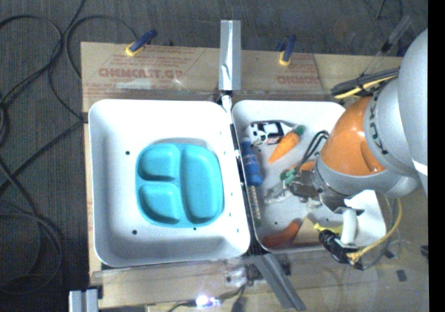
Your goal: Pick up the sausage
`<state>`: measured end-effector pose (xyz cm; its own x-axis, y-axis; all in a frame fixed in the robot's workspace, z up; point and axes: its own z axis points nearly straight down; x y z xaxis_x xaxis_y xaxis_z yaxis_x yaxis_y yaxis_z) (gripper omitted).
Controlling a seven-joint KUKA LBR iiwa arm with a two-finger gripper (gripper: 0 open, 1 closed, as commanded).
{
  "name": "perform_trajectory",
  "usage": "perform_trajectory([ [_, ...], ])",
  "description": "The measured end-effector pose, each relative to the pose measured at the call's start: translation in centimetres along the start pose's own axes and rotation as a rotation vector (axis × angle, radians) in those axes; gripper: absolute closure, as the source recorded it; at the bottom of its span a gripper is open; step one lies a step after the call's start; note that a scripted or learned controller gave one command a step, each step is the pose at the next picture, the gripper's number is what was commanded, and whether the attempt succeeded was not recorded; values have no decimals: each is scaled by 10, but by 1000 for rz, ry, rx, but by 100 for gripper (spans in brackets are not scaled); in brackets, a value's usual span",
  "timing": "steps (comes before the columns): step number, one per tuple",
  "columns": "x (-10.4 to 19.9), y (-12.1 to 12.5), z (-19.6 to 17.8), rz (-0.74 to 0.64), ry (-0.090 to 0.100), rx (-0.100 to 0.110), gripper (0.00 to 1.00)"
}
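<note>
Presently the worktop [104,53] carries two shallow white bins side by side. Left bin [111,165] holds a turquoise divided tray [181,182] with three compartments, lying flat near its centre. Right bin [372,217] holds several small items: a carrot [284,145] lying at a slant in the upper part, a black-and-white object [263,131] just beside the carrot's left end, and a blue cylindrical item [252,168] resting along the bin's left wall. The sausage [284,234], a reddish-brown piece, lies on the bin floor near the lower edge, below the arm's wrist. The arm [361,144] enters from the right, its orange band over the upper right part of this bin, and the pincer [295,189] sits low over the bin's middle, above and apart from the sausage. Whether it is spread or pressed together cannot be told; the wrist and cabling hide that part. Nothing is seen gripped. Two blue and yellow clamps [141,42] sit at the worktop's far edge.
</note>
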<state>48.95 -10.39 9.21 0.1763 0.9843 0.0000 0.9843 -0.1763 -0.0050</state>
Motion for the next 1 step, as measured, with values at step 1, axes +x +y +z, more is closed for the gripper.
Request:
perform_trajectory([
  [1,-36,4,3,-31,3,-13,0],
])
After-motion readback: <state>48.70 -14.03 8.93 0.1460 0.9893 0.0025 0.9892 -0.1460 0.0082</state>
